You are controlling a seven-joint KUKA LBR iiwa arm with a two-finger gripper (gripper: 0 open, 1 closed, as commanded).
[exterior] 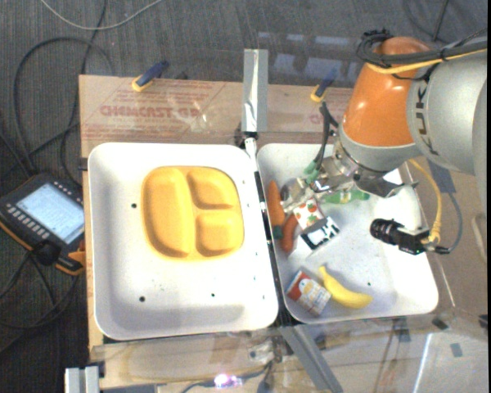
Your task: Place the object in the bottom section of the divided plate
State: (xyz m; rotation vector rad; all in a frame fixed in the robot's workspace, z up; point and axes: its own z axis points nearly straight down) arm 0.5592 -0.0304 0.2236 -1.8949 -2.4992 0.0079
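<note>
We are reaching our grey-and-orange arm's gripper [311, 188] into the right white bin [409, 301]; we cannot tell its grip. The orange divided plastic plate [194, 211] is lying left of it, in the left bin [123, 301]. Candidate objects are clustering beneath the gripper.

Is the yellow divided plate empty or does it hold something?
Empty: all compartments of the divided plate show bare yellow; the banana lies in the right bin.

Your way over the yellow divided plastic plate [193, 210] lies open; at three o'clock, a crowded right white bin [409, 289] holds the grey arm [393, 105].
</note>
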